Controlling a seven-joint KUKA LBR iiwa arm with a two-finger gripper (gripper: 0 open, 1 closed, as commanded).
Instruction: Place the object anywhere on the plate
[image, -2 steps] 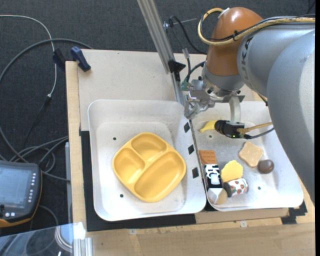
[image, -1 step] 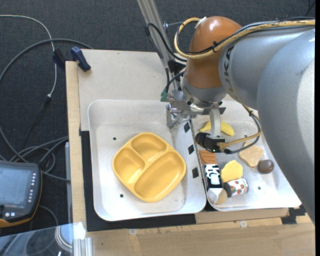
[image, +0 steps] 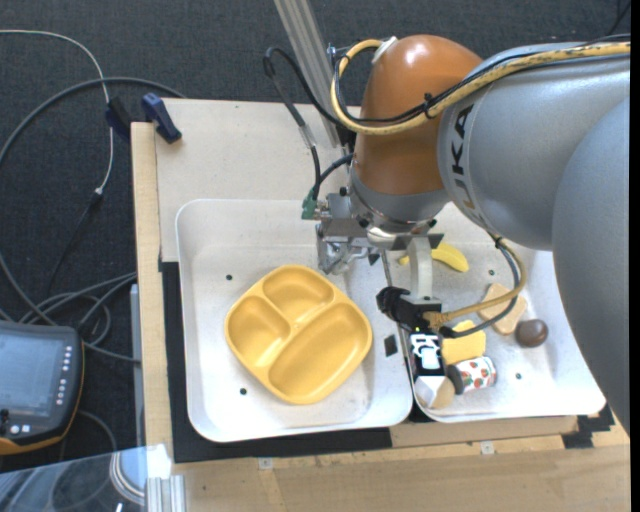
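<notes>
We see the gripper (image: 345, 252) hanging over the left bin (image: 200, 300), at one o'clock from the yellow plate (image: 298, 332); whether it grips anything, we cannot tell. At three o'clock, the right bin (image: 560, 390) holds a banana (image: 447, 258) among other objects.
</notes>
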